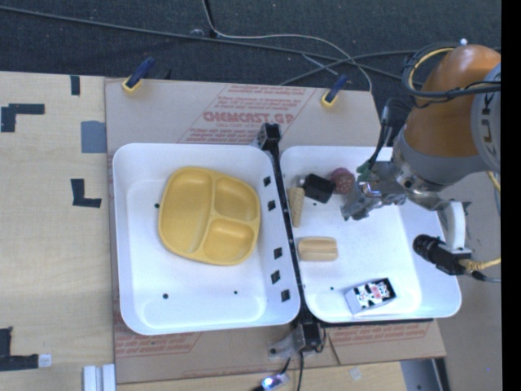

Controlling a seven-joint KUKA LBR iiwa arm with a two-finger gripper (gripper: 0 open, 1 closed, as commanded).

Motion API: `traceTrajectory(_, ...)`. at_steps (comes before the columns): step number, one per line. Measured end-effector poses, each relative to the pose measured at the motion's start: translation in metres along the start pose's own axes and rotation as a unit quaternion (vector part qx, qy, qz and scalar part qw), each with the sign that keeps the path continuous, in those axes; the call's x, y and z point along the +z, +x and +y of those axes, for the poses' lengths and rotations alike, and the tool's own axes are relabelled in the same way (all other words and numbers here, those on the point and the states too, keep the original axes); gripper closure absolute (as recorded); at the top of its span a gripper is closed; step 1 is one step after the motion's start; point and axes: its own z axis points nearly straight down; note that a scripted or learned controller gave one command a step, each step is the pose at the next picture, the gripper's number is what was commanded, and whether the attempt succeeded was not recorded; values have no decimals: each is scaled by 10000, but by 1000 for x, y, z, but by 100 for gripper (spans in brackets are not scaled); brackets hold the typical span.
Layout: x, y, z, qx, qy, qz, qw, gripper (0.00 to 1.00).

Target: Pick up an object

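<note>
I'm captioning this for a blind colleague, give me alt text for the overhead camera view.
The grey arm's gripper hangs over the right white bin, near a dark red ball, a black block, a tan bun-shaped piece and a printed card. The left white bin holds a yellow divided plate.

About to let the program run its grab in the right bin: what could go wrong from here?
1. The gripper sits beside the dark red ball and the black piece, which lie close together; it may nudge one and catch neither.
2. The ball could roll away.
3. The beige roll and the cone lie near the divider, leaving little room for a finger.
</note>
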Motion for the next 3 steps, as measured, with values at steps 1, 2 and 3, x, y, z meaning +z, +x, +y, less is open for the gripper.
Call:
traceTrajectory(1,12,57,25,-7,5,-1,10000,100)
traceTrajectory(2,10,107,45,-6,-1,2,10000,100)
traceTrajectory(3,29,163,61,-5,7,-4,10000,100)
